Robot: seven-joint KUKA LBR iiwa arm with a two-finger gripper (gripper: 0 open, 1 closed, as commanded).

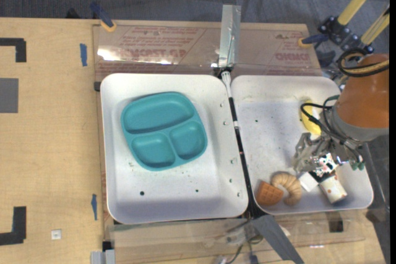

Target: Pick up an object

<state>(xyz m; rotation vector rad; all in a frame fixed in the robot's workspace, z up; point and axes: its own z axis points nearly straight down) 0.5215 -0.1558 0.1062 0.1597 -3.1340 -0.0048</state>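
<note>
Reaching in over the right bin (pixel 260 133), the arm (pixel 365 102) holds its gripper (pixel 315 161) low above the bin's right half, near the front edge, presumably to take one of the small items gathered there. Whether the fingers stand apart or together cannot be told: the metal parts blur into the clutter beneath them. Candidate objects lie in the front right part of this bin: a ridged, tan, croissant-shaped piece (pixel 288 185) touching a rounded orange piece (pixel 269 193) on its left, and a small white cylinder with a brown end (pixel 332 188) just beside the gripper, toward the front right corner. A yellow item (pixel 309 122), partly hidden by the arm, lies farther back. Nothing is visibly between the fingers, so the pick appears not yet made. The left bin (pixel 124 195) carries a smooth teal plate (pixel 163 128) with three compartments, set toward its back left. Both bins are shallow, white, speckled plastic.
</note>
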